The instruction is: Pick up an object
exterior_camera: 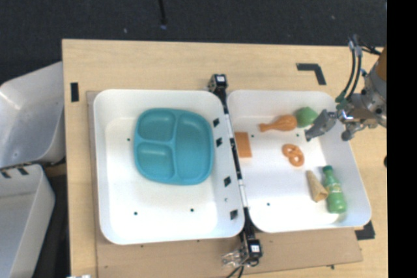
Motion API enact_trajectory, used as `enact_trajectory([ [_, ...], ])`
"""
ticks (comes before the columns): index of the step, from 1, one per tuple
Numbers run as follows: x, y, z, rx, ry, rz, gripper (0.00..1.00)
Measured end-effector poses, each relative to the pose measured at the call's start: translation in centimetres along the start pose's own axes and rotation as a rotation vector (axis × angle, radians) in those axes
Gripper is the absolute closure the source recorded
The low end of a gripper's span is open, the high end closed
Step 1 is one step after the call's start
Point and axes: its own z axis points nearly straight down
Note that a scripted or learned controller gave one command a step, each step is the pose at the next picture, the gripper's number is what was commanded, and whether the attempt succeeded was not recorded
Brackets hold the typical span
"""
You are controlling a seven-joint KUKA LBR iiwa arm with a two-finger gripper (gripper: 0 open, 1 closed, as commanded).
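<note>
1. I see two white bins side by side on a tan bench [163, 62].
2. The left bin [117, 218] has a teal plate [174, 145] in it. The plate has three sections.
3. The right bin [280, 205] holds the small toys.
4. An orange block [243, 144] lies near the wall between the bins.
5. A brown drumstick [279, 124] lies near the top of the right bin. A green ball [304, 116] touches its fat end.
6. An orange pretzel [294, 154] lies in the middle of the right bin.
7. A tan cone [316, 186] lies lower down on the right. A green bottle [334, 191] lies just beside it.
8. The gripper [333, 125] comes in from the right and hangs over the top right part of the right bin. It is near the green ball and above the pretzel.
9. Its two fingers are spread apart. One finger [317, 126] points toward the green ball. I see nothing between them.
10. No toy is picked up. They all lie in the bin.
</note>
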Motion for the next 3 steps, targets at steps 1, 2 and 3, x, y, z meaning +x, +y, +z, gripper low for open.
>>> enact_trajectory([
  [1,0.0,0.2,-0.6,-0.012,-0.002,-0.002,0.0],
  [2,0.6,0.8,4.2,-0.006,-0.002,-0.001,0.0],
  [3,0.5,0.1,8.7,-0.006,-0.002,0.0,0.0],
])
